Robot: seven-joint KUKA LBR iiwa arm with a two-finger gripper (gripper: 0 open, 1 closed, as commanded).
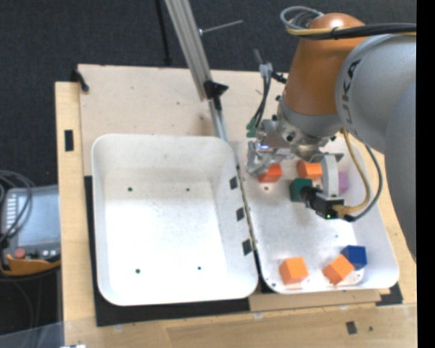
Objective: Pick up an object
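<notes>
The orange block (271,172) lies in the right bin (380,230), directly under the gripper (264,159), and looks like the target. Whether the gripper is released or clenched on it I cannot tell, since the wrist hides the tips. The step in hand seems to be the descent onto the block; the next move calls for closing squarely on it and lifting straight up (the bin wall sits close on the gripper's left, so little room to drift). Just right of the gripper lie a green block (300,188) and another orange one (309,170); nearer the camera sit two more orange blocks (293,270) and a blue block (354,255). The arm (362,85) reaches in from the right, wrist bent downward over the bin's far end.
</notes>
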